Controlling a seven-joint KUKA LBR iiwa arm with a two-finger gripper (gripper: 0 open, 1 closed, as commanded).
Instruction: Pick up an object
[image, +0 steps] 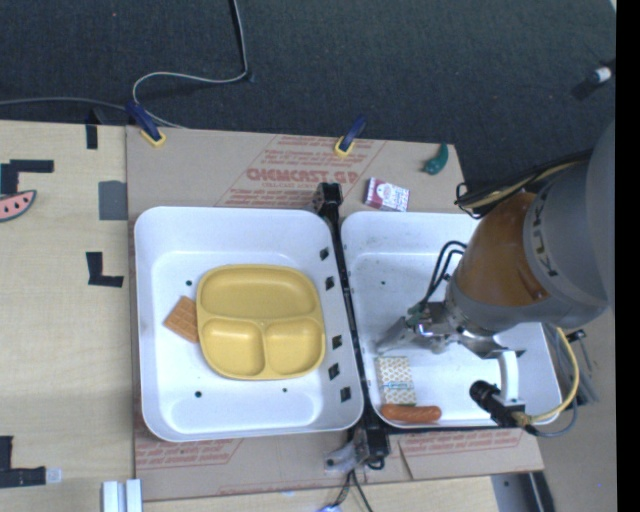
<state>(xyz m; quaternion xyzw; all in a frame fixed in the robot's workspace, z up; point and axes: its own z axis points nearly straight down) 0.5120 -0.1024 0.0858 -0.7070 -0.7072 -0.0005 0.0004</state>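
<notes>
Camera view: you have two white bins side by side on cardboard. The left bin (160, 300) holds a yellow divided tray (262, 320), sitting over a brown cracker-like piece (182, 319) that pokes out at its left edge. In the right bin (400, 250) you see a small patterned packet (396, 379) near the front, and just in front of it an orange-red hot dog (411, 413) lying against the front wall. The arm (530, 260) comes in from the right over the right bin, and its gripper (412, 330) hangs low just above the packet, behind it, not clearly touching. You cannot tell whether the fingers are apart or together; nothing shows between them. Outside the bins, behind the right one, a small red-and-white pack (385, 194) lies on the cardboard, with a teal bit (436, 159) nearby.
</notes>
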